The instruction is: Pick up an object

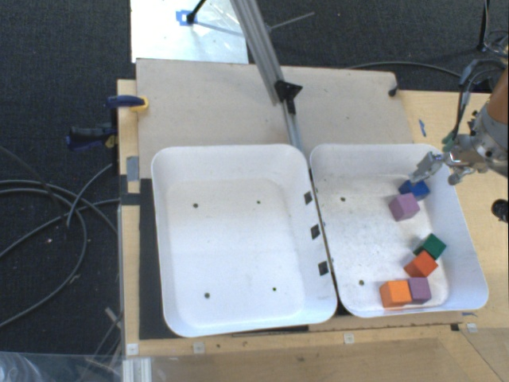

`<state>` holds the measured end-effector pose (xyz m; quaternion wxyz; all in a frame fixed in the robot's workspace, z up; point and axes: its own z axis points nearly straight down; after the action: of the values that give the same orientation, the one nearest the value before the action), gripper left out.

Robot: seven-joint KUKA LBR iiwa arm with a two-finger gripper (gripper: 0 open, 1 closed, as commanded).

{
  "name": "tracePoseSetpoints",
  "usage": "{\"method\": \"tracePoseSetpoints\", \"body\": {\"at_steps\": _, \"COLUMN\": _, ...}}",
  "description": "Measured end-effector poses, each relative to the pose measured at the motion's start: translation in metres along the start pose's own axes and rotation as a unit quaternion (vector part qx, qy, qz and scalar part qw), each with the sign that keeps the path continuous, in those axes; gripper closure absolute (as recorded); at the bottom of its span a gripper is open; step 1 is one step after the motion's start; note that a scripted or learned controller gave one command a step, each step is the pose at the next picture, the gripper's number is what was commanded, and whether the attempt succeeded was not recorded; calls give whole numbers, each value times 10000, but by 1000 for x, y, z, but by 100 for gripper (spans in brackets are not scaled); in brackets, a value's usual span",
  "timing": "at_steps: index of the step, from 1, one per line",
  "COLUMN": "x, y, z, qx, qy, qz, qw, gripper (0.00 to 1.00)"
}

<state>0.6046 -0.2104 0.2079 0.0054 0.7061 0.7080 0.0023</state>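
The right bin [350,293] holds several small blocks. A blue block [414,188] lies near its far right wall, with a purple block [404,206] touching it just in front. Further forward sit a green block [433,246] and a red block [421,264] side by side. An orange block [395,293] and a small purple block [420,290] rest at the front wall. My gripper [437,173] hangs over the bin's far right edge, just above and right of the blue block, open with nothing between its fingers.
The left bin [231,237] sits beside the right one, the two joined by black clips [315,231] along the shared rim. A grey pole [262,46] slants across the back board. Blue clamps [119,102] grip the bench's left edge.
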Motion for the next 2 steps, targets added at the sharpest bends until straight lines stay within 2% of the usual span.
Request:
{"method": "tracePoseSetpoints", "body": {"at_steps": 1, "x": -3, "y": -22, "z": 122, "qx": 77, "qy": 28, "qz": 10, "qw": 10000, "gripper": 0}}
{"method": "tracePoseSetpoints", "body": {"at_steps": 2, "x": 3, "y": 50, "z": 116, "qx": 13, "qy": 10, "qz": -28, "qw": 10000, "gripper": 0}}
